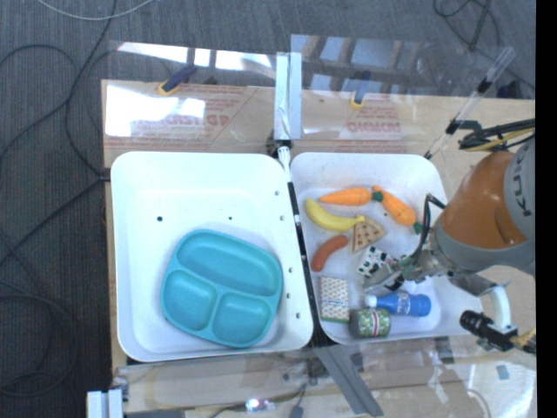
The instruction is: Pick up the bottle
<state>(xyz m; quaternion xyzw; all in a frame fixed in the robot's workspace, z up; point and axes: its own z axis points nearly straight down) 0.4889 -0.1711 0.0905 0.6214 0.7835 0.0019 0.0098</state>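
Observation:
The bottle [402, 304] is blue with a white cap and lies on its side near the front of the right bin [432, 174], cap pointing left. My gripper [406, 270] hangs low just behind the bottle, right above it in the view and close to a black-and-white toy [372, 262]. The grey arm with its orange band [486, 205] comes in from the right over the bin's right wall. Nothing can be seen held in the gripper.
A green can [370, 322] and a checked packet [333, 297] lie right beside the bottle. Further back are a sausage [329, 251], a waffle wedge [368, 232], a banana [331, 218] and two carrots [351, 197]. The left bin [139, 181] holds a blue divided plate [224, 287].

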